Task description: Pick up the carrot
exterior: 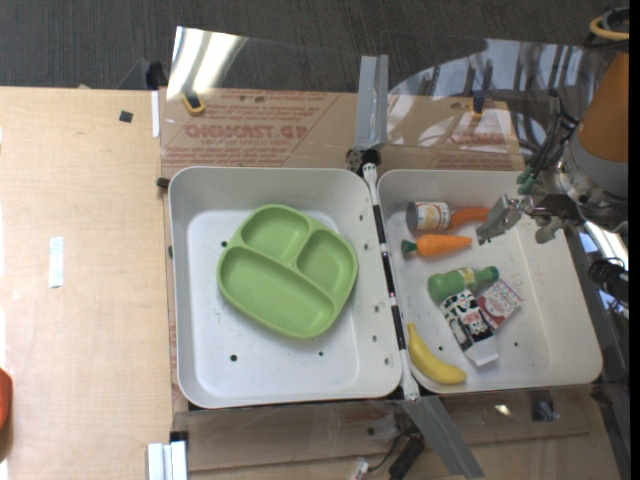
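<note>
Nearest to us, at the front of the right shallow white bin [585, 368], we see a yellow plastic banana [432, 360] lying against the divider between the bins. Just behind it sits a black-and-white cow-patterned carton [468, 323], with a small pink-and-white packet [501, 299] beside it on the right, and a green plastic bottle with a yellow cap [460, 282] touching the carton's far end.

In the left shallow white bin [190, 298] we find a light green plastic plate with three compartments [288, 269], lying flat near the middle.

Farther back in the right bin lies the orange plastic carrot with a green top [437, 246], on its side, green end toward the divider. Just behind it we see a small tin can with a yellow label [430, 215] on its side, and a second slim orange piece [468, 214] next to the can.

To the right of the carrot, a little apart from it, hangs the two-finger gripper [522, 216] on the grey arm with the orange band [605, 128]. Its fingers stand spread apart with nothing between them.

Beyond the bins we see a brown cardboard sheet with red lettering [250, 128].
</note>
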### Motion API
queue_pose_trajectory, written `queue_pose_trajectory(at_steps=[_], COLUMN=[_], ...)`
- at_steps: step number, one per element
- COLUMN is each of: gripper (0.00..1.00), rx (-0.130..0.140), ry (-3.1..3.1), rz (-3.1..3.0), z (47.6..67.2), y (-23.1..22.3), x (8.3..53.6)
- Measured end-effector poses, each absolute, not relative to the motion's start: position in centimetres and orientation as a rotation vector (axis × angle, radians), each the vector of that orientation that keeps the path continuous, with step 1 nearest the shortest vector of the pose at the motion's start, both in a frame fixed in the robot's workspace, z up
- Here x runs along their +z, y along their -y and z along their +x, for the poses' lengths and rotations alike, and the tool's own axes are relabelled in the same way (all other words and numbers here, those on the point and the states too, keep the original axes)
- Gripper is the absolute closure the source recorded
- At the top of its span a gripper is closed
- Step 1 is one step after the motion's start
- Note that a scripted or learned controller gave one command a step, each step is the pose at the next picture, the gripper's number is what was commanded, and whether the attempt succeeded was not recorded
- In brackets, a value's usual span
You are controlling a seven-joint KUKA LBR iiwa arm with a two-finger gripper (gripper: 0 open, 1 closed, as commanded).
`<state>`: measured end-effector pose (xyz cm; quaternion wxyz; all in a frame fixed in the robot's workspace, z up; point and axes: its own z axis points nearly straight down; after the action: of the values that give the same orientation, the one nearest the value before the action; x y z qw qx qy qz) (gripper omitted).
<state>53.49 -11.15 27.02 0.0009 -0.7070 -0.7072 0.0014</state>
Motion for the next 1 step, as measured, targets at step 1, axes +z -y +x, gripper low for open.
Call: queue_pose_trajectory(at_steps=[1], gripper=[0.0], rx=[0.003], ry=[2.393], rz=[-2.033], z=[60.07], y=[10.41], x=[15.84])
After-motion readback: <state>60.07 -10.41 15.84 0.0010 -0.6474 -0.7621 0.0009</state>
